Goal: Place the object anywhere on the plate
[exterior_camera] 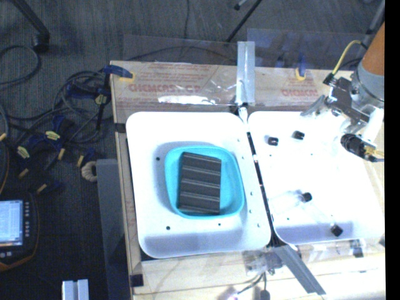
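A dark grey ribbed block (pixel 200 183) lies flat on the cyan plate (pixel 235 189), which sits in the middle of the left bin (pixel 144 167). The block rests fully inside the plate's rim, its long side running front to back. My gripper (pixel 354 127) hangs over the far right edge of the right bin (pixel 312 174), well away from the plate and the block. Nothing shows in its grasp.
Several small black bits lie scattered in the right bin, such as the ones at the back (pixel 272 140) and at the front right (pixel 336 230). A clear upright divider (pixel 245 74) stands behind the seam between the bins. Cables lie on the floor at left.
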`<action>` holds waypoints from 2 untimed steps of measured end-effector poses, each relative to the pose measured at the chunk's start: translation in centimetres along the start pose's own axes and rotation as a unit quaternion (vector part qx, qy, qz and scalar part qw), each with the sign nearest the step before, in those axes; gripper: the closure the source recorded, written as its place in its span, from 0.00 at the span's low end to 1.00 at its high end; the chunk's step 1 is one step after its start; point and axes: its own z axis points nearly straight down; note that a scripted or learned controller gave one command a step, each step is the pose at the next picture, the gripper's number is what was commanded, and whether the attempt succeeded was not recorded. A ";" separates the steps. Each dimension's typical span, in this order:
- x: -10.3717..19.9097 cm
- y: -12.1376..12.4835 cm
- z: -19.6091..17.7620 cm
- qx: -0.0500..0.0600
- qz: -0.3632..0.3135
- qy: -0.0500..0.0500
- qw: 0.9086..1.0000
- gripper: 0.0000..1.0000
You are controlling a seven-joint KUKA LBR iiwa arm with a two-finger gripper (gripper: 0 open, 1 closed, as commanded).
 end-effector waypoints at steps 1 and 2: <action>-4.0 -4.3 6.5 0.002 0.008 0.000 1.000 0.00; -1.3 -2.1 -1.7 0.000 0.036 0.000 0.999 0.00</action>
